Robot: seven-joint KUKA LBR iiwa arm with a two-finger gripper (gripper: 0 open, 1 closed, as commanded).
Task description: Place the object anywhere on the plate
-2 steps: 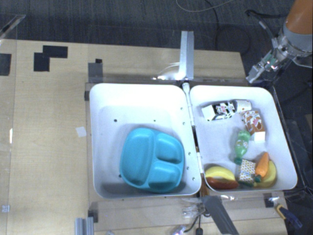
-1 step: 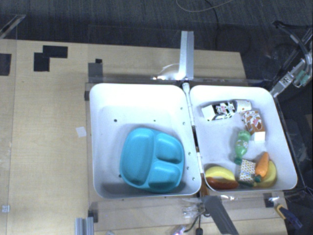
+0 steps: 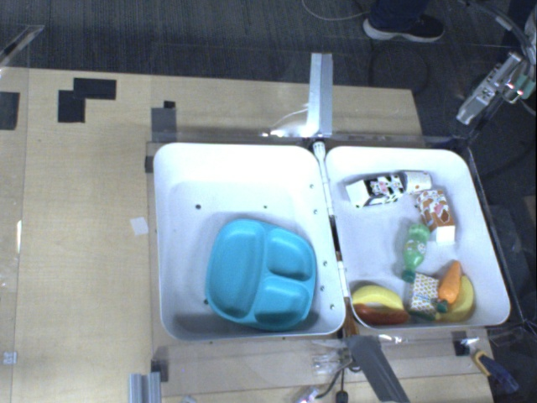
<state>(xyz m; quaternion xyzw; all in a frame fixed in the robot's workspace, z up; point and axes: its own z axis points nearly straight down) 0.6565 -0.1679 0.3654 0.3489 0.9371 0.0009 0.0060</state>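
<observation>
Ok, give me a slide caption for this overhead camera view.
Blue divided plate waits in the left bin; toy food fills the right bin, gripper raised at top right.

Gripper (image 3: 509,81) cut off at right edge; finger state unreadable. Carrot (image 3: 450,282) overlaps a banana (image 3: 460,302), hiding part.

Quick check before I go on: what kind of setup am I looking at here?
Most likely a robot lab pick-and-place bench: two shallow white bins sit side by side on a wooden bench, one holding a blue divided plate, the other toy food like a banana and carrot. The gripper sits at upper right.
</observation>
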